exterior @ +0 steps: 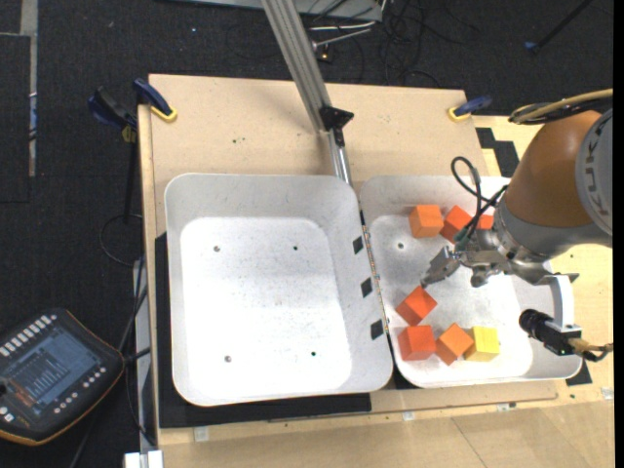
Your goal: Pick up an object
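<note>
Above the orange blocks (419,342) in the right bin (517,367), the gripper (458,266) hangs with fingers seemingly apart, clasping nothing.

The tabletop (253,125) is a pale wooden board, and two shallow white bins lie on it side by side. The left bin (263,286) touches the right bin (390,232) along their shared edge, with small black clips on that seam. Behind the left bin a blue-and-yellow clamp (154,98) grips the board's far left corner, a second clamp (468,108) sits at the far right corner, and a slanted metal rail (302,57) ends on the board just behind the seam.
</note>
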Controlling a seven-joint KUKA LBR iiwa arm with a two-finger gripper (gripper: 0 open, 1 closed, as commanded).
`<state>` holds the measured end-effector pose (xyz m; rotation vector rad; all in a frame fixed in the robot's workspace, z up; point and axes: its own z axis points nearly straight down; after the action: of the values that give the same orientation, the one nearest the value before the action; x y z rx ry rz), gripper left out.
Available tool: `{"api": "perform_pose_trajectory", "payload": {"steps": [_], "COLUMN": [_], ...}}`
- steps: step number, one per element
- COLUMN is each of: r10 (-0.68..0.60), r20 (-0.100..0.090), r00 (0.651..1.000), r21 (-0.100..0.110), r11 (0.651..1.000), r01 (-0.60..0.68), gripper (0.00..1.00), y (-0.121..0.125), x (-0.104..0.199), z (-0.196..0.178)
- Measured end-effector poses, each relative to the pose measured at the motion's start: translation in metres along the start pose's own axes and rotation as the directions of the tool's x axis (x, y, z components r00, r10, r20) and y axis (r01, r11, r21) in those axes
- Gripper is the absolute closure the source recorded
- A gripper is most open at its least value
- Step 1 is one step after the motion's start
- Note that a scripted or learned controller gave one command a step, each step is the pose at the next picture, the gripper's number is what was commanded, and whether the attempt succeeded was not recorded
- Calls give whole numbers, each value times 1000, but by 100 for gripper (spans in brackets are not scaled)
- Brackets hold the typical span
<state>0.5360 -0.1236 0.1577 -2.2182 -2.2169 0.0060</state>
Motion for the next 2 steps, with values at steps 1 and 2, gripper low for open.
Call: {"api": "perform_pose_trajectory", "payload": {"steps": [1,2], "r10": [-2,-2], "r20": [-1,1], "r00": [1000,1000], "r21": [-13,-7], "r11": [1000,1000], "r01": [2,2], "gripper": [0,0], "y": [3,3], "x": [8,8], "z": [58,63]}}
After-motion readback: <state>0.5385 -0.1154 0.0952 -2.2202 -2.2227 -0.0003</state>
